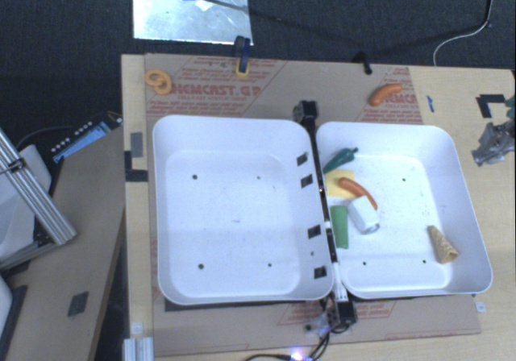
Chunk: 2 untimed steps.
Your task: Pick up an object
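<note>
**Arm waits at the edge, nothing picked yet**

The gripper sits at the far right of the camera view, outside the right bin and well apart from everything inside it. It is small and blurred there, so I cannot tell whether the jaws are apart or together; nothing can be seen between them.

The things to choose from all lie in the right bin. Against its left wall is a cluster: a green pepper at the top, a yellow piece under it, an orange-red pepper lying across that, a white cylinder just below, and a green block beside the cylinder, near the divider. A tan cone lies alone near the right wall. The left bin holds no objects.

By my reading, the task is at its start: the approach has not begun. The next move calls for swinging over the right bin and coming down on one item. The cone looks the easiest target, since it stands clear of its neighbours, while the cluster is crowded and hard against the wall.

On the desk, red printed lettering runs across the brown sheet behind the bins; it seems to read "CHEMCAST GP", though it is faint.
</note>
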Tool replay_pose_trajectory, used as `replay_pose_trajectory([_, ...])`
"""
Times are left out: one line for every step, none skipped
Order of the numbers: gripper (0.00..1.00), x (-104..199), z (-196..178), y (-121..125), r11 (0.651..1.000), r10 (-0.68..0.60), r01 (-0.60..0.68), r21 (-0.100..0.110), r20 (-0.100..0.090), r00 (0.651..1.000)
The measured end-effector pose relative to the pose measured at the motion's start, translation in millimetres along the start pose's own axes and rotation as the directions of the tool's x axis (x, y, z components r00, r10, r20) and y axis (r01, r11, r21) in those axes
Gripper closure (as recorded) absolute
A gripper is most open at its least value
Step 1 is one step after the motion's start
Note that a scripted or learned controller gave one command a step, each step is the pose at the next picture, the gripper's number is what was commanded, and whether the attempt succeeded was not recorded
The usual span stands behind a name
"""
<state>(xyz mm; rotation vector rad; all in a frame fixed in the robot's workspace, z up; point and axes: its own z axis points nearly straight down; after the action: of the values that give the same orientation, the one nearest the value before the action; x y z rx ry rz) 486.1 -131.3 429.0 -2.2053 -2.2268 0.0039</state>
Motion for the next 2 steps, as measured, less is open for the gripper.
replay_pose_trajectory([1.00, -8, -109, 0, 1.000, 0.005, -0.005, -0.022, 0.007, 1.000])
replay_pose_trajectory([1.00, -79, -107, -2, 1.000, 0.015, -0.015, -0.012, 0.007, 1.000])
